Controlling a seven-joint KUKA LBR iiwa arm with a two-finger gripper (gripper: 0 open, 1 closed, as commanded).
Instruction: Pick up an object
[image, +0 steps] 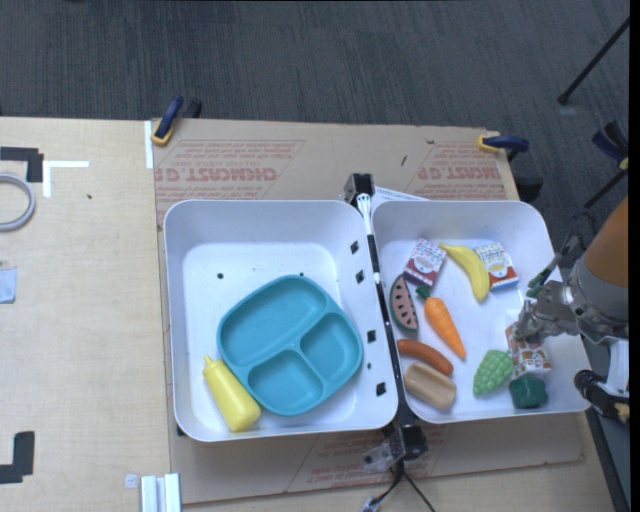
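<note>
Gripper (527, 335) low over right edge of the right bin (452, 212), at the near-right cluster. A small carton with red print (530, 357) sits directly under it; whether it is between the fingers, cannot tell — metal parts and carton blur together at this slant.

Step in hand, as judged: closing on that carton. To do it well: centre the carton between the fingers, come straight down, avoid the bin wall just beside it, lift vertically.

Crowding: dark green lump (529, 391) touching or just beside carton on the near side; light green bumpy piece (492, 371) just left. Either could get nudged or pinched along.

Further left in same bin: carrot (444, 326), sausage (424, 355), bun (431, 386), watermelon slice (403, 304), banana (469, 268), two more small cartons near it. Well apart.

Left bin (262, 212): blue divided plate (290, 344), yellow bottle (230, 393) by its near-left edge.
</note>
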